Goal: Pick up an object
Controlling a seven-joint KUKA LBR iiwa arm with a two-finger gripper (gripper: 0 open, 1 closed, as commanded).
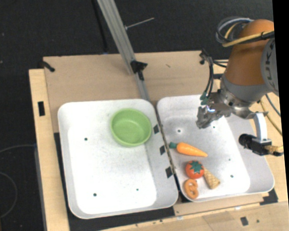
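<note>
Two white bins are sitting side by side in the camera view, the left bin (78, 157) carrying a green bowl (131, 127) and the right bin (239, 180) holding four small toys. The gripper (205, 118) is hanging over the upper part of the right bin with nothing between its fingers; whether it is released or clenched I cannot tell from this angle. A toy carrot (189, 149) is lying just below and left of it, with a tomato (194, 169), a tan piece (212, 179) and an orange slice (191, 188) clustering nearer the front wall. Judging by this, the approach step is under way and no pick is yet made. The carrot looks the likeliest target, calling for a short shift and a descent. It is lying near the dividing wall, though bare floor is lying open on its right, giving the fingers room.
</note>
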